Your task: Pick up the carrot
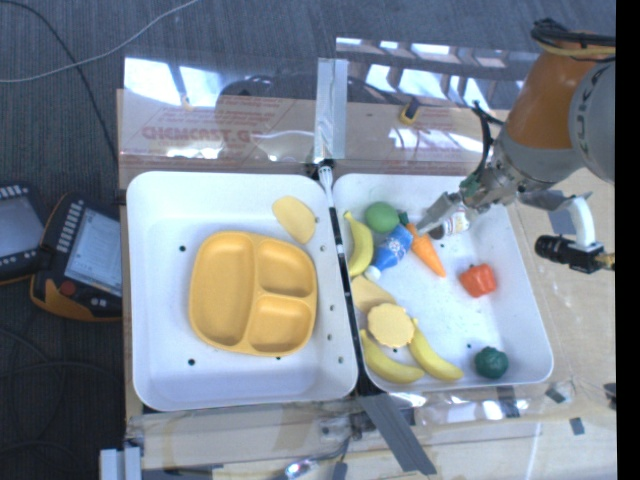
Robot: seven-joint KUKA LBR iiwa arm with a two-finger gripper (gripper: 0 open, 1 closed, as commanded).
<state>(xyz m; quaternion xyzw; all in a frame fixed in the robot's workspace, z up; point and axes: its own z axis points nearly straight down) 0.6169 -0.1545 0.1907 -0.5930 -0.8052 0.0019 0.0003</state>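
Carrot [429, 254]: lies in the right bin [530, 308], between a blue bottle [393, 249] and a red pepper [478, 280].
Gripper [437, 220]: low over the carrot's upper end; grip cannot be told.
Left bin [160, 268]: holds a yellow divided plate [253, 293].

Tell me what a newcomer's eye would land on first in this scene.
The big yellow divided plate in the left bin stands out first. Next comes the right bin, crowded with toy food, where the pincer hangs just above the carrot. A red pepper lies to the carrot's right.
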